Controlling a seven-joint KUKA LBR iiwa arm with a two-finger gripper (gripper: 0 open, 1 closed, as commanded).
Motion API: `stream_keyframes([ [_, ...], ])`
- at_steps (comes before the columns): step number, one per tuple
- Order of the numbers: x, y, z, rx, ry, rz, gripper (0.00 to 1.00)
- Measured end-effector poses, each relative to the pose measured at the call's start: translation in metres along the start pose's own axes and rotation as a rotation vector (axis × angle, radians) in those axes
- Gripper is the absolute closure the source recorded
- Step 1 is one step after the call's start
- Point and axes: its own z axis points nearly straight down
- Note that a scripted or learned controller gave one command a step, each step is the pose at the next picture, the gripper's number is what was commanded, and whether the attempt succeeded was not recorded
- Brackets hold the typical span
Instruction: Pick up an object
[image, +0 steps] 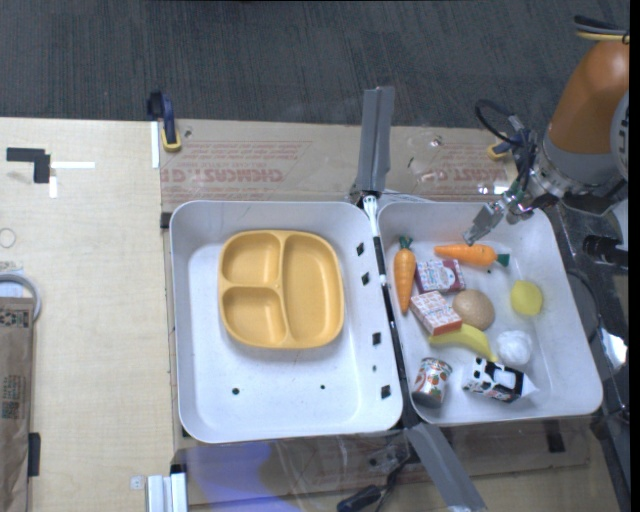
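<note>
My gripper (487, 224) hangs over the far part of the right bin (575, 330), just above and behind an orange carrot (468, 255) that lies flat. A second carrot (403, 276) lies lengthwise near the bin's left wall. Close by are two small red-and-white boxes (439, 275) (435, 313), a brown egg-shaped item (475, 308), a yellow lemon (526, 297), a banana (466, 342), a white ball (514, 347), a small can (432, 382) and a black-and-white carton (496, 380). Nothing shows in the gripper.
The left bin (200, 330) holds a yellow divided plate (282, 288). A grey divider bar (374, 150) runs between the bins at the back. Cardboard (250, 160) lies behind the bins. The arm's orange band (592, 85) is at the upper right.
</note>
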Motion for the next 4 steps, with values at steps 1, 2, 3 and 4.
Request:
stream_keyframes([
  [1, 0.014, 0.0051, 0.0721, 0.001, 0.003, -0.356, 0.0],
  [2, 0.0128, 0.0067, 0.0621, -0.004, -0.001, -0.355, 1.0],
  [3, 0.0131, 0.0061, 0.0626, -0.001, 0.002, -0.356, 0.0],
  [4, 0.0178, 0.0048, 0.0711, 0.001, 0.001, -0.666, 0.0],
])
